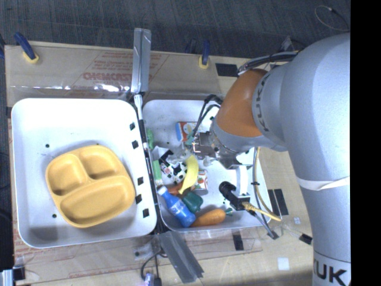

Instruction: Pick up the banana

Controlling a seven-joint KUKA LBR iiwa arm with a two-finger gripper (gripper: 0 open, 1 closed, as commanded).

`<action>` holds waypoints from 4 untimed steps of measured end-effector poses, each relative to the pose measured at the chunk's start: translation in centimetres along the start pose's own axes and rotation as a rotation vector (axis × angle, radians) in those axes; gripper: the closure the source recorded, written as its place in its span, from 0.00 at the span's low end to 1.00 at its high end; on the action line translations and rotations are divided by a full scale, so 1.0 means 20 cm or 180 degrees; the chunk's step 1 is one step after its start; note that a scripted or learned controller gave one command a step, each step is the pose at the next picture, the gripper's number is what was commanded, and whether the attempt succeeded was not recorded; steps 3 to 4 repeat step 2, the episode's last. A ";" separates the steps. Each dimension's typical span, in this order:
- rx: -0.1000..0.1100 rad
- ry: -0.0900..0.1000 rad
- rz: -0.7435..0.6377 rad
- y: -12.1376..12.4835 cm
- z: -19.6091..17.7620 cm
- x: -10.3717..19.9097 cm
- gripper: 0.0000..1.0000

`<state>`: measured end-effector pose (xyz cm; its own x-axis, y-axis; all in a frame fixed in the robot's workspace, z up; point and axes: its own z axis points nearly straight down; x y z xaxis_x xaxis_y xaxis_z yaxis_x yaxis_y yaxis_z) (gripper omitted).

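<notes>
My grey arm with its orange band (241, 103) is reaching in from the right and is covering much of the right-hand shallow white bin (156, 109). My tool (199, 145) is sitting low over the middle of that bin, but its tip is lost in dark fittings and cables, so I cannot tell how it is set.

The curved yellow banana (190, 173) is lying in the right bin, just below and beside my tool, tilting upward toward it; whether they are touching I cannot make out. Its upper end is partly merging with the clutter there.

Crowding around the banana are a small black-and-white patterned object (172, 169), a blue plastic bottle (177, 208), a teal block (193, 202) and an orange carrot-shaped toy (208, 217), all overlapping so their outlines are hard to separate. A green item (150, 139) is peeking along the bin's left wall, mostly hidden.

The left shallow white bin (36, 115) is holding a yellow three-compartment plastic plate (89, 185), fully in sight. The cardboard-covered surface (71, 61) is running beneath both bins.
</notes>
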<state>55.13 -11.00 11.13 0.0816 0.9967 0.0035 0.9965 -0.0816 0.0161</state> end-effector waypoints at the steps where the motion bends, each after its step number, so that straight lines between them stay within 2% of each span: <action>1: -0.0007 0.0007 -0.0018 0.01 -0.05 0.01 1.00; 2: 0.0061 -0.0011 0.0190 0.13 -0.55 0.34 1.00; 4: 0.0061 -0.0011 0.0190 0.13 -0.55 0.34 1.00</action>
